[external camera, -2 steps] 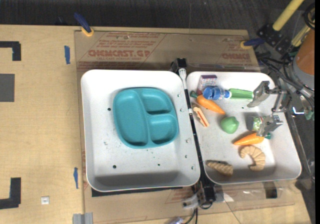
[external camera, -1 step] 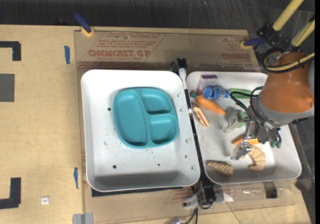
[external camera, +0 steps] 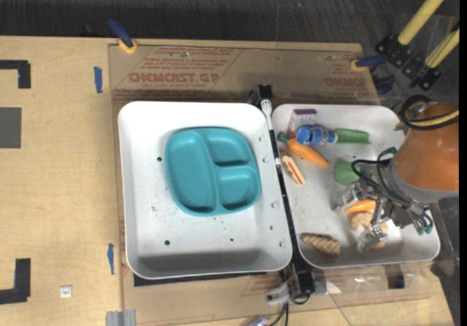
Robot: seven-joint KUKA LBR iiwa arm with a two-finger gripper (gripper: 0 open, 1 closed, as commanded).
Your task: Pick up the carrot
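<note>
Camera view: the carrot (external camera: 307,152), orange and tapered, lies untouched; the hand's (external camera: 373,231) grip is unclear.

A: Broad, rounded orange band (external camera: 432,160) above wrist, glossy, faint highlight on top.
B: Darker grey housing beneath it. Thin black cables (external camera: 371,170) looping out on one side in open curls.
A: Small two-finger gripper of silvery metal (external camera: 376,228) lower down, blocky, with green-tipped fitting (external camera: 425,227) alongside.
B: Screws, markings too small to make out.
</note>
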